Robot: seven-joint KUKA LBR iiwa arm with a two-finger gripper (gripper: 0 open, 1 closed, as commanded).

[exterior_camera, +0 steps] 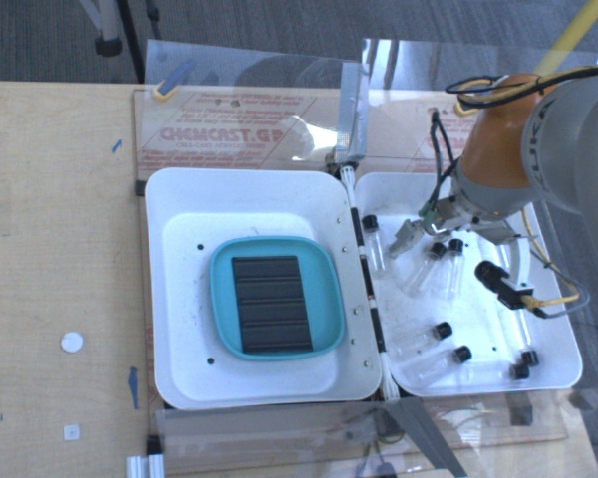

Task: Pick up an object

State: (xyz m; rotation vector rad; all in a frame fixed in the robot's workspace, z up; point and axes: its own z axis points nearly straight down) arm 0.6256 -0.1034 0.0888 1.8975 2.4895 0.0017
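Grey arm's two-finger gripper [431, 237] low over the right shallow white bin [563, 366], among clear black-capped vials [434, 339]. Finger state: cannot tell. Left shallow white bin [179, 207] holds a teal rounded tray [225, 267].

I see several clear vials with black caps [442, 332] lying scattered on their sides across the right bin [568, 361] at the frame's lower right, while a teal tray [224, 267] holding a dark ribbed block [271, 305] sits flat in the left bin [179, 207].
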